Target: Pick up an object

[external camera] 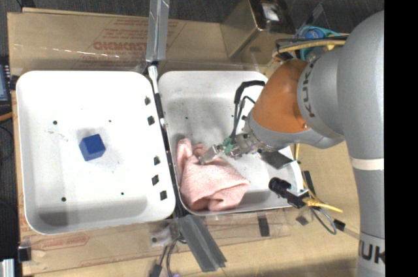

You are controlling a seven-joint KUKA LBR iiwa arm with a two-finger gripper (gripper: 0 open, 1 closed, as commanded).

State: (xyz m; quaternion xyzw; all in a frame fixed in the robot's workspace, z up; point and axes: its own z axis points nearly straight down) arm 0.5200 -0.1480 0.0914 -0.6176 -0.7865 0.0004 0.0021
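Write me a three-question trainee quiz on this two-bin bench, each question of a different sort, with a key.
1. True or false: the small blue cube lies in the left white plastic bin.
2. Multiple choice: the crumpled pink cloth lies in
A. the left bin, beside the cube
B. the right white plastic bin, in its near left corner
C. on the brown cardboard sheet behind the bins
3. Fill in: the gripper is poised over the upper edge of the ____.

Key: 1 true; 2 B; 3 pink cloth.
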